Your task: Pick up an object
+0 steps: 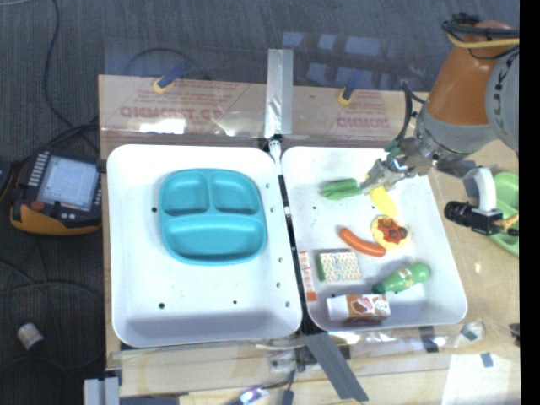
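My gripper [379, 174] hangs over the back of the right bin [439, 226], its tip between a green pepper-like piece [338, 189] on its left and a yellow piece [384, 200] just below it. Nothing shows between its tips. Further forward in the same bin lie a round red-and-yellow pizza-like piece [390, 229], an orange sausage [363, 241], a small patterned box [339, 266], a green bottle [403, 278] on its side and a red-and-white carton [364, 307].
The left bin [135, 294] holds a blue divided plate [211, 215]. A raised divider [287, 226] separates the two bins. A green object [510, 209] sits off the bench at the right, and a handheld controller [55, 192] rests on the floor at the left.
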Motion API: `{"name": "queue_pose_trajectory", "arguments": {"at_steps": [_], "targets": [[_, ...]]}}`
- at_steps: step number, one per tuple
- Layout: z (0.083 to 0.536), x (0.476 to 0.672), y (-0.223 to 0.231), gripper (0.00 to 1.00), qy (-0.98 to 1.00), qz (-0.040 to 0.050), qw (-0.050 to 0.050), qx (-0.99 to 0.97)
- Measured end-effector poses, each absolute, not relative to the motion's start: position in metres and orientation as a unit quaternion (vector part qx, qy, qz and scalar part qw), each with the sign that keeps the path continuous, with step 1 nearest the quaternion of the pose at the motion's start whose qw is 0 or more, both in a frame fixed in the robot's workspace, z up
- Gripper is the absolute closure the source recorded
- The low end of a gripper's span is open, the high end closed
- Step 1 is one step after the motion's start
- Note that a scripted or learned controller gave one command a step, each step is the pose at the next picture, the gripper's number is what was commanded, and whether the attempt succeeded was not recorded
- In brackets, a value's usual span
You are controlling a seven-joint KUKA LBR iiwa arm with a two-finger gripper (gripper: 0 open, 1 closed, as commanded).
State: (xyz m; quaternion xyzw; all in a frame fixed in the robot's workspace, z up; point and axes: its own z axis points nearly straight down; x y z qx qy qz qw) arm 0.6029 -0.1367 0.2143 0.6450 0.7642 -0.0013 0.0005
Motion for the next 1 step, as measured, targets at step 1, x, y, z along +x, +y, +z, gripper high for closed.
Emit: {"name": "queue_pose_trajectory", "arguments": {"at_steps": [1], "targets": [[0.3077,0.5877,-0.0957,1.00,0.815,-0.0009,0.001,0.580]]}}
